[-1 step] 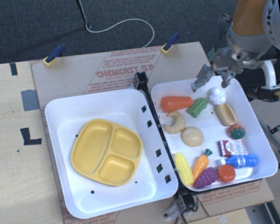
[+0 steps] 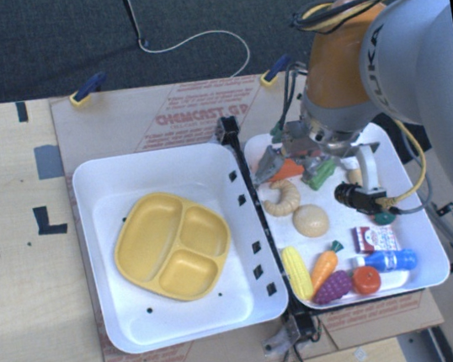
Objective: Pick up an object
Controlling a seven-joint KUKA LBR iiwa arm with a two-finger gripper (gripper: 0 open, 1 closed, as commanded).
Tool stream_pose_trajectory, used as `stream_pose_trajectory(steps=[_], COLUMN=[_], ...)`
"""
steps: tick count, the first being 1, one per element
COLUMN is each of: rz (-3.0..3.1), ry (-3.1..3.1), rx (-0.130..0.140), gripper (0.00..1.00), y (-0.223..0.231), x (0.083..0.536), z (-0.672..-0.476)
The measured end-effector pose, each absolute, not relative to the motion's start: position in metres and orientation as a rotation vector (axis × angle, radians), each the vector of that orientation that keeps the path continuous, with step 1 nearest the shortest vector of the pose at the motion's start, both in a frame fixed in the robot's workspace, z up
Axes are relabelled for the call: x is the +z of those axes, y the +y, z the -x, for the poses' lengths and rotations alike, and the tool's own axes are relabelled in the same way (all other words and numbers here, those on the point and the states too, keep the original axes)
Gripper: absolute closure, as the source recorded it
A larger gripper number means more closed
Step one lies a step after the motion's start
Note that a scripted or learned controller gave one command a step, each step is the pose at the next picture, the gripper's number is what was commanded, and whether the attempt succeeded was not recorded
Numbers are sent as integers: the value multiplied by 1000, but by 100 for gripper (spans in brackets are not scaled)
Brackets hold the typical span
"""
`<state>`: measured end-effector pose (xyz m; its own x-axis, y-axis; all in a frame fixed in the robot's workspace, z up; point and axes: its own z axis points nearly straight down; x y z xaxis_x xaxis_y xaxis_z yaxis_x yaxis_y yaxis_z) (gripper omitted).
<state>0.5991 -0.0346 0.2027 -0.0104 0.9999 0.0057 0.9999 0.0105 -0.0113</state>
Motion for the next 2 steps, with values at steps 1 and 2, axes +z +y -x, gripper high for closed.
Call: stream_pose_trajectory(steps=[1,2], rz=[2218,2217], ry=[-2208,-2214], rx=[16,10], gripper=[0,0], y=[-60,-55], x=[180,182], z=[-510,-481])
